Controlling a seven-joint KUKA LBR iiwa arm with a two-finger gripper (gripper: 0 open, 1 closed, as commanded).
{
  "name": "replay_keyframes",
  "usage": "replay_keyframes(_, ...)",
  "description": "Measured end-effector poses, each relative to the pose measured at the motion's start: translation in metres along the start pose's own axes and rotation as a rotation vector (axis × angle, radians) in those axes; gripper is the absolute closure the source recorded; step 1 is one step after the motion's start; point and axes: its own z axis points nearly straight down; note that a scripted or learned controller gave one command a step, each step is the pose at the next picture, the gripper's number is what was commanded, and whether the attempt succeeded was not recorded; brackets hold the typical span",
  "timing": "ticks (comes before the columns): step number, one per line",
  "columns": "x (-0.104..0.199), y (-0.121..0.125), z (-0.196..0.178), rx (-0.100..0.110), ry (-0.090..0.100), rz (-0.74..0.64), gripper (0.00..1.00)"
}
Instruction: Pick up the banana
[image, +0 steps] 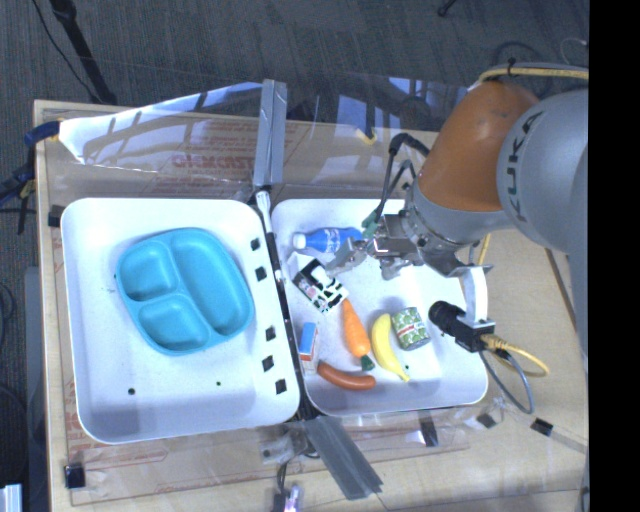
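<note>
Your banana lies in the right bin, toward its near edge, running from upper left to lower right with its darker tip at the lower end. Just to its left you have a carrot, upright in the view with its green end pointing down beside the banana. To the banana's right sits a small green-labelled can, close enough that the two look to be touching. Below the carrot, a sausage lies along the near wall, its right end near the banana's lower part. Farther left you see a small white and blue carton against the bin's left wall, and above it a black-and-white patterned block. At the far end of the same bin a plastic bottle with a blue label lies on its side. The gripper hangs over the far half of this bin, beside the bottle and well apart from the banana; you cannot tell how the fingers stand, as the wrist hardware hides them. The left bin holds a blue divided tray. Both bins rest on the tabletop.
</note>
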Motion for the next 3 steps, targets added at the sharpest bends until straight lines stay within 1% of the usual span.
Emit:
replay_keyframes(1, -0.079, -0.017, 0.105, 0.001, 0.0, 0.066, 0.0)
replay_keyframes(2, -0.085, -0.046, 0.141, -0.005, 0.0, -0.103, 0.0)
replay_keyframes(3, -0.087, -0.041, 0.123, -0.019, -0.007, -0.105, 1.0)
